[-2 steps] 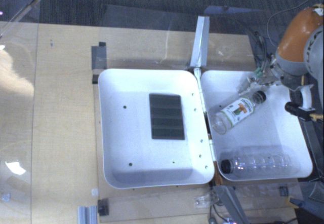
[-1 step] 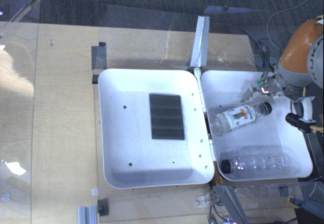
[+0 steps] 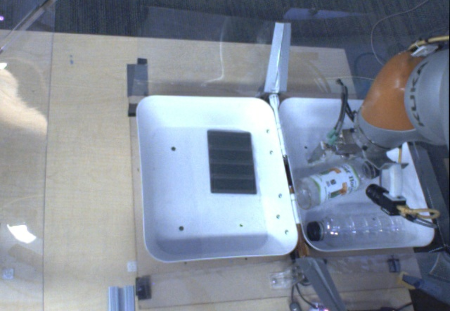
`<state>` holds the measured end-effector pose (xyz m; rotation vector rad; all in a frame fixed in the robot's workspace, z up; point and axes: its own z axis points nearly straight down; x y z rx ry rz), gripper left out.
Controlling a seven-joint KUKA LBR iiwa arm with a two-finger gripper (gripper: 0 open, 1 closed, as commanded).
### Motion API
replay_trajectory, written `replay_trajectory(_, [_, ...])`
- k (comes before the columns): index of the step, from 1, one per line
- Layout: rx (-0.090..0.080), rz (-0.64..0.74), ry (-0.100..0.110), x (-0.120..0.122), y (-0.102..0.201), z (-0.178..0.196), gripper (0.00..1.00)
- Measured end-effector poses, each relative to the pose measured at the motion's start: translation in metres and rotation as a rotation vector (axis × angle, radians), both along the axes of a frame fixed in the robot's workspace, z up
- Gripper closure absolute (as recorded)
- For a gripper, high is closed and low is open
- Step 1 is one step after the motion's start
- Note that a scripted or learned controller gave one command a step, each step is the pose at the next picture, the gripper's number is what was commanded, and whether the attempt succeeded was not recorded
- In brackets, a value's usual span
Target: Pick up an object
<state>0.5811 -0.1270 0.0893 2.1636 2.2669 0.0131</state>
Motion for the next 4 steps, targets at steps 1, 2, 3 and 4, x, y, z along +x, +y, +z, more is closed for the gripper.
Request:
replay_trajectory(1, [-0.005,0.155,-0.004,-0.074,-0.008,0.002,0.00])
replay_trajectory(2, [-0.007,0.158,-0.015,-0.069,-0.007,0.015,1.00])
replay_trajectory(3, [-0.007,0.158,-0.015,-0.070,-0.007,0.015,0.00])
replay_trajectory(4, [-0.005,0.296,-0.003,-0.046,-0.014,0.001,0.00])
